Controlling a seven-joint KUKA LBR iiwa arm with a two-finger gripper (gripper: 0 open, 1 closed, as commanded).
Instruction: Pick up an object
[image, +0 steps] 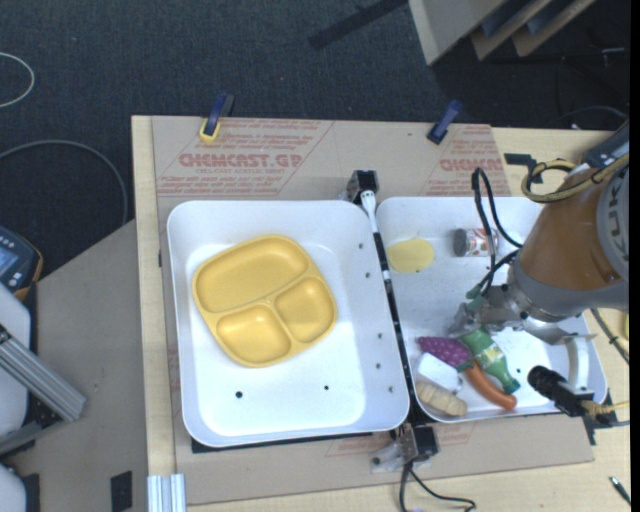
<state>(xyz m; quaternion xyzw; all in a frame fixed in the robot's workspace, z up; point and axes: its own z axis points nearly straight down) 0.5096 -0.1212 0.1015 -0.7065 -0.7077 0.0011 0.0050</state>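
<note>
Camera view: the arm (565, 240) reaches in from the right over the right bin (440, 212). Its gripper (478, 318) sits low among a heap of toy food near the bin's front: a purple piece (443, 350), a green one (492, 355), a carrot (490, 388) and a tan piece (442, 400). Whether it grips anything, I cannot tell. A yellow disc (410, 254) lies well apart at the back. The left bin (190, 400) holds a yellow tray (263, 298).
</note>
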